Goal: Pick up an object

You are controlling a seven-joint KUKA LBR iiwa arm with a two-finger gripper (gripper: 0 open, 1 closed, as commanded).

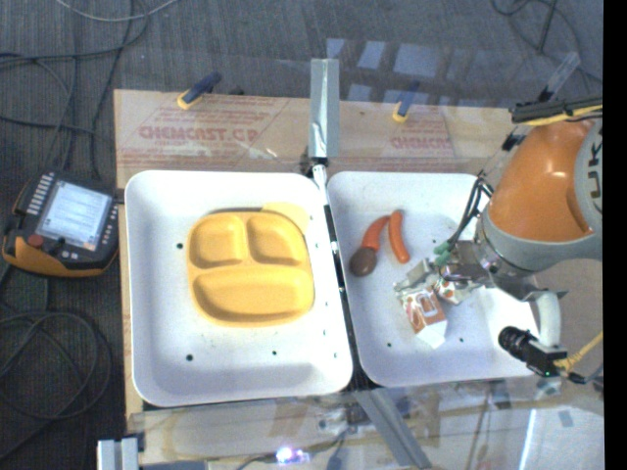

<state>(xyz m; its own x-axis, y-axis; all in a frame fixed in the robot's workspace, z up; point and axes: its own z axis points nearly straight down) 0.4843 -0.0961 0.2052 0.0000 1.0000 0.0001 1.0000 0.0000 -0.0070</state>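
Orange carrot (399, 235) lies near-upright in view — hand (453, 267) perhaps gripping packet (425, 307), unclear.

Single fixed camera, overhead, slanted down — both bins (235, 380) framed

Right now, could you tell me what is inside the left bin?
A yellow compartment tray lies inside the left bin. Whatever is under the tray is covered.
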